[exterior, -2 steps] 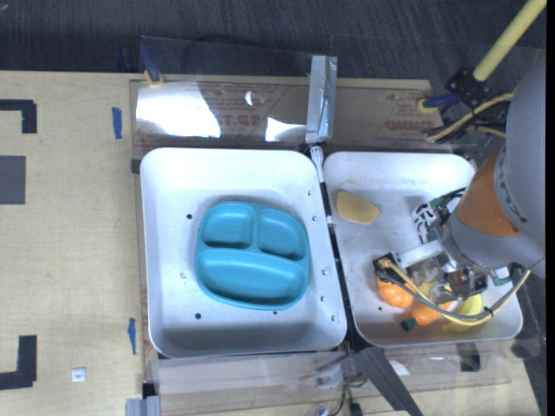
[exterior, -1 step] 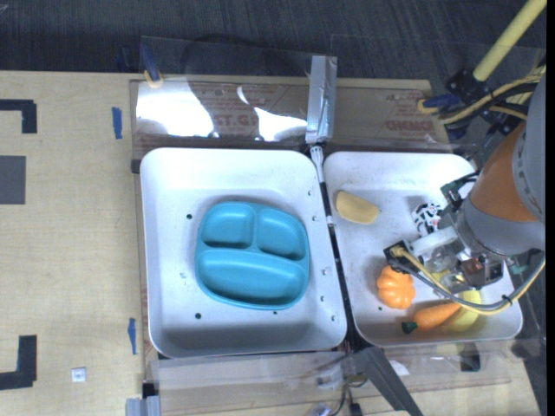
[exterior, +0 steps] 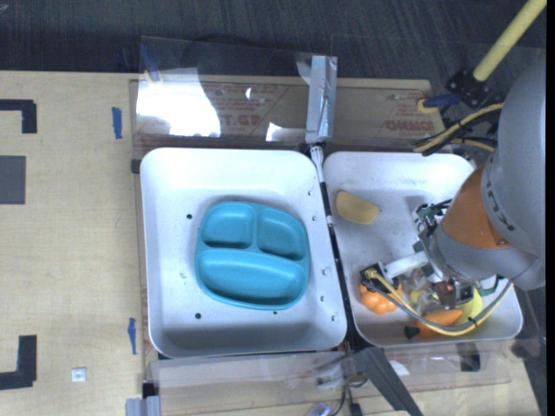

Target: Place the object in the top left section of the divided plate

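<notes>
Worktop (exterior: 69,250): pale wood, black corner marks, blue tape.
Left bin (exterior: 173,319): holds blue divided plate (exterior: 253,254).
Right bin (exterior: 390,176): tan object (exterior: 356,207), orange pieces (exterior: 375,301).
Tool (exterior: 416,286): low in right bin; finger state cannot be told.

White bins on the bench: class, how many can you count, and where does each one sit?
2. The left bin holds the blue divided plate. The right bin sits beside it, touching along the middle, with the arm reaching into it. No more bins are visible.

End effector (exterior: 414,291) and orange objects (exterior: 375,301) partly hidden beneath wiring.
</notes>
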### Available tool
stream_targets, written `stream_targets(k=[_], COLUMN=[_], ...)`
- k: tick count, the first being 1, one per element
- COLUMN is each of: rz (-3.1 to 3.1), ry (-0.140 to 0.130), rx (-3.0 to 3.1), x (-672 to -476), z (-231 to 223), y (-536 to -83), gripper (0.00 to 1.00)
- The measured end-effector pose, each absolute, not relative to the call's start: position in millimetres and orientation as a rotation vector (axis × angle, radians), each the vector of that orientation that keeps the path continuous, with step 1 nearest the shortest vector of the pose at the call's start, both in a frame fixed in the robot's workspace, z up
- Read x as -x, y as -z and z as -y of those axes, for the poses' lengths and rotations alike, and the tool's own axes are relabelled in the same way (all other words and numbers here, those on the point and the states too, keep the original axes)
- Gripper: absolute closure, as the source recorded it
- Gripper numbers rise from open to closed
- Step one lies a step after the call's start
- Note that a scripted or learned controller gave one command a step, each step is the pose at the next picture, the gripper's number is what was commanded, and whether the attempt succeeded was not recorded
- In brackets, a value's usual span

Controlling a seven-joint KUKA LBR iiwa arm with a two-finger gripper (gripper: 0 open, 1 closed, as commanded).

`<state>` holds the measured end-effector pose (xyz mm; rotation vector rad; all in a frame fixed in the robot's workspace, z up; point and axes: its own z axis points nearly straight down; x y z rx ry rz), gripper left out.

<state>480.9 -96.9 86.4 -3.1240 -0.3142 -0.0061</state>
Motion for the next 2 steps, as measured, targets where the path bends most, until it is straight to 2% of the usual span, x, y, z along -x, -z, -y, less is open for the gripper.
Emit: stream_targets(k=[1,2], rz=[0.397,0.396], ry=[-0.003,-0.003], rx=[3.114,3.114], x=[-595.1,-595.0], z=[137.2,137.4], y=[-84.8,-84.8], gripper=[1.0,0.0])
